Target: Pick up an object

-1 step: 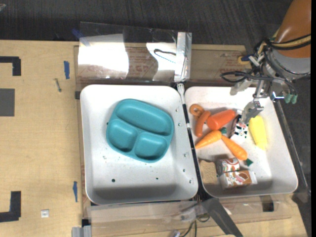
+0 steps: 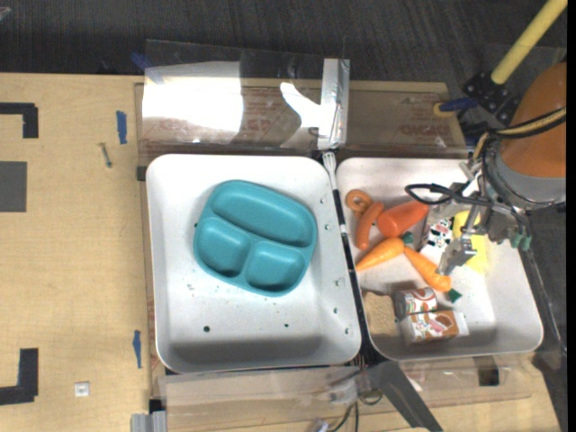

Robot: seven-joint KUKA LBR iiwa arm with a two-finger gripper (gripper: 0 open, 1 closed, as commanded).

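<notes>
The right bin (image 2: 517, 318) holds several orange toy carrots: one (image 2: 399, 216) near the back, one (image 2: 382, 253) pointing left, and one (image 2: 427, 269) slanting toward the front right. A small printed carton (image 2: 425, 317) lies near the front wall. A white piece with black spots (image 2: 439, 233) and a yellow object (image 2: 478, 251) sit by the carrots. My gripper (image 2: 455, 252) hangs low over the right bin, just above the slanting carrot and beside the yellow object. Cables and the wrist hide how its jaws stand.
The left bin (image 2: 171, 313) bears a teal divided plate (image 2: 255, 235). The orange-banded arm (image 2: 538, 142) covers the right bin's back right corner. A clear plastic sheet (image 2: 234, 106) lies behind the bins. A yellow rod (image 2: 531, 30) crosses the top right.
</notes>
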